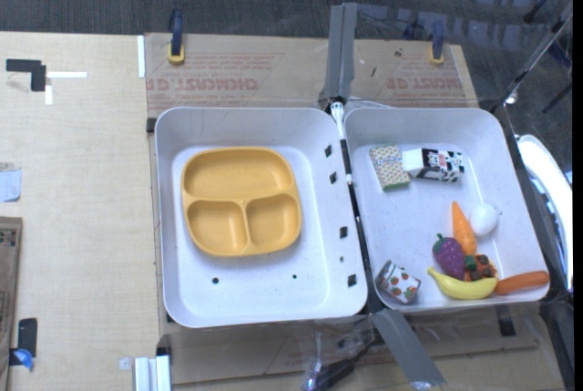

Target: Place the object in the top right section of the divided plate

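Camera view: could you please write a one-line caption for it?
Yellow divided plate in the left bin; toy foods, including a banana, in the right bin.

I see the yellow divided plate (241, 200) lying flat in the left bin (173, 225), one long section above two smaller ones.

A pale, glossy, curved stretch of what is probably the arm (549, 175) lies at the view's right edge, running roughly top to bottom and cropped by the frame.
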Motion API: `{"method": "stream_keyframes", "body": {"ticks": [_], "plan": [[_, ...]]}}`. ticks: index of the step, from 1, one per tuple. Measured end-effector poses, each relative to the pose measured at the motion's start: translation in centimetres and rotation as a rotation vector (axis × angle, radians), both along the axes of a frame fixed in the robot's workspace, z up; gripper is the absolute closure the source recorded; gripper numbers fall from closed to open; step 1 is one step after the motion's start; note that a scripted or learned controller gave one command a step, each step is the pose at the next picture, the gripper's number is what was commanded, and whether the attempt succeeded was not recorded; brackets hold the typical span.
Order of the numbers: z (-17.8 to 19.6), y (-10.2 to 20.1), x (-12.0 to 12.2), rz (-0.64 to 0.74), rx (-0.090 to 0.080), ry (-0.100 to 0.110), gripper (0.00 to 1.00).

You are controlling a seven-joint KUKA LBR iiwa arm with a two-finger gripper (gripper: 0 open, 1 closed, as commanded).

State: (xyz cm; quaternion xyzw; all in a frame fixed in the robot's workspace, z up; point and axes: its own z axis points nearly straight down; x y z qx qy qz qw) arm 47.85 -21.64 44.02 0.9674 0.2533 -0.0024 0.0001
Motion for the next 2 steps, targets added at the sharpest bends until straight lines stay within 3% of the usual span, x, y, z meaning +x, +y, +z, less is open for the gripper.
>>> {"method": "stream_keyframes", "body": {"ticks": [1,2], "plan": [[-0.01,-0.58,-0.01,-0.308,-0.001,0.000,1.00],[-0.01,-0.58,-0.03,0.086,0.002,0.002,1.00]]}}
